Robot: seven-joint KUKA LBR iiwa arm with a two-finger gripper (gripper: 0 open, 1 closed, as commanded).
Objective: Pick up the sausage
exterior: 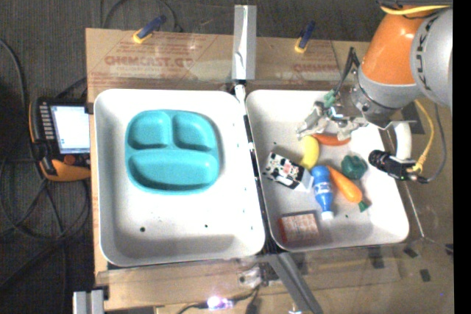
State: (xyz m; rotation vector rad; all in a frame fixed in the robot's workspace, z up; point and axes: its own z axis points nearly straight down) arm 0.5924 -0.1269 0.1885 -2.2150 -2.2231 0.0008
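Brown block [298, 227] lies lowest in right bin [390, 228]; hand [327, 121], finger state indiscernible, hovers above orange-red sausage [333, 139] beside lemon [310, 151].

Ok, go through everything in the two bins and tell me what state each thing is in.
teal tray: flat in the left bin, compartments bare
sausage: lying in the right bin, under the pincer
lemon: on end
blue bottle: on its side
carrot: lying flat
brown block: flat
black-and-white pack: flat
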